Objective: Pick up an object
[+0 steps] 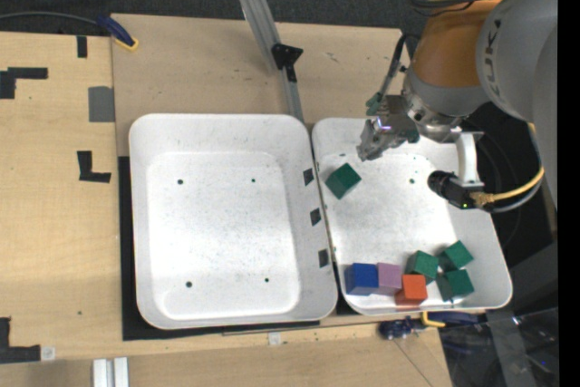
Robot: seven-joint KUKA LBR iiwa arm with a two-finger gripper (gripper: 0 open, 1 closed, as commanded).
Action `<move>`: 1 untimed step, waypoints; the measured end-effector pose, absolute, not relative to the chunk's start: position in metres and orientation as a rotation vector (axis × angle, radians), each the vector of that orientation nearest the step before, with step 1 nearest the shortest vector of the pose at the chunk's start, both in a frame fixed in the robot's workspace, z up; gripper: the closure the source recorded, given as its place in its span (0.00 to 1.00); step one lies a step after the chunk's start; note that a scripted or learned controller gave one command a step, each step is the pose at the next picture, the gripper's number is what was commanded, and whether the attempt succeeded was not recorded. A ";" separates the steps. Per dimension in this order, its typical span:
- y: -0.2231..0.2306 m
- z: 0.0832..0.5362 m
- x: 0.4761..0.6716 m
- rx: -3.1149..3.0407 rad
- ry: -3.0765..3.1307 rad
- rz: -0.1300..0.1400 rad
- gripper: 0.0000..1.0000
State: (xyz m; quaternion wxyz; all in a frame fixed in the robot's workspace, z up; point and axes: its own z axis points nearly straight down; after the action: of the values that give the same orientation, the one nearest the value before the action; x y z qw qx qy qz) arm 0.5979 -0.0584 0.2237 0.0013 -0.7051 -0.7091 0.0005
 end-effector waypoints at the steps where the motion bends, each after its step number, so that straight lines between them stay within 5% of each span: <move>1: -0.011 0.234 0.584 -2.212 -2.227 -0.001 1.00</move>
State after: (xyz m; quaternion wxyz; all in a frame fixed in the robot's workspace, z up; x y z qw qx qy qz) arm 0.5839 -0.0106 0.2339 0.0013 -0.7048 -0.7094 -0.0002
